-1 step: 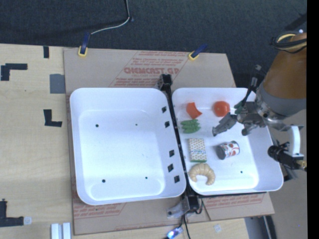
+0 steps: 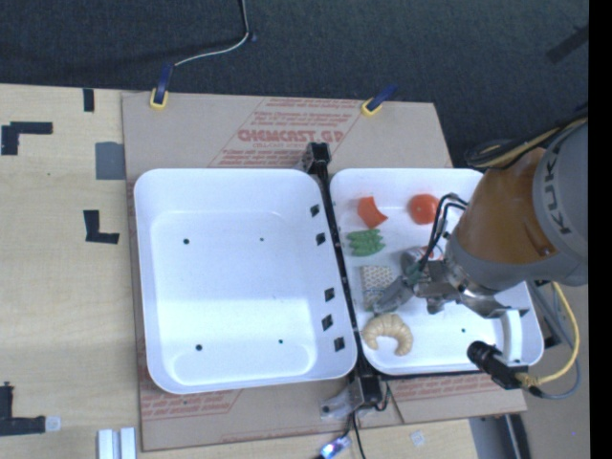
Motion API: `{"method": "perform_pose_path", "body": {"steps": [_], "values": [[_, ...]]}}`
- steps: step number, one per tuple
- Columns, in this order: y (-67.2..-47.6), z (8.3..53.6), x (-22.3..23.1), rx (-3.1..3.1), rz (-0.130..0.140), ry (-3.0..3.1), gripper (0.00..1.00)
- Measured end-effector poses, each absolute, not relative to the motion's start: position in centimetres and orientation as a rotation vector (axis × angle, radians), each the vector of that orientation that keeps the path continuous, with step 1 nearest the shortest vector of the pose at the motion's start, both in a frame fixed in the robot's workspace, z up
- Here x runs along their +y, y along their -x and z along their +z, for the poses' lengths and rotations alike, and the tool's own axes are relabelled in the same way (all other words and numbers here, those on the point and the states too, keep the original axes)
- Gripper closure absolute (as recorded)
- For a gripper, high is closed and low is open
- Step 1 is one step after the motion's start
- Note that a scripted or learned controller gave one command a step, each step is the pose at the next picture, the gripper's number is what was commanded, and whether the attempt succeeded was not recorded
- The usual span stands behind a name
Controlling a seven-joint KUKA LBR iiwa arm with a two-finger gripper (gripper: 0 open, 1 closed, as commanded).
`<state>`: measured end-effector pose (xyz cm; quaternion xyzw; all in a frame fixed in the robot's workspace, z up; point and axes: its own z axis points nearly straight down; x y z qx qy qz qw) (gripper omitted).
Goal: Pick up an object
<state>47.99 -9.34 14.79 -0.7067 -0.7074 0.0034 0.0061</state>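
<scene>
Currently my gripper (image 2: 390, 295) sits low in the right bin (image 2: 435, 355), just over a pale mesh-like piece (image 2: 379, 275); whether it is spread or pressed together I cannot tell. Croissant-shaped object (image 2: 389, 332) lies just below it, green piece (image 2: 364, 243) above. Best to centre on one item, clear of its neighbours, before closing.

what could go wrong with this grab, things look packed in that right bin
The gripper is low among crowded items: the mesh piece, green piece and croissant lie close, so it may nudge one or catch two. It also works near the divider, which it could hit.
</scene>
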Motion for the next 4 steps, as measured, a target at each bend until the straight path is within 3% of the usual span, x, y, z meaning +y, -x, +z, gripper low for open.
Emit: {"method": "perform_pose_path", "body": {"steps": [1,2,3,4], "values": [[-48.3,16.3,-9.5,-2.219,0.004,2.217,1.00],[-51.0,24.1,-4.1,-2.234,-0.009,2.215,1.00],[-53.4,34.9,3.4,-2.239,-0.016,2.213,1.00],[-55.3,35.8,8.7,-2.229,-0.002,2.215,1.00]]}}
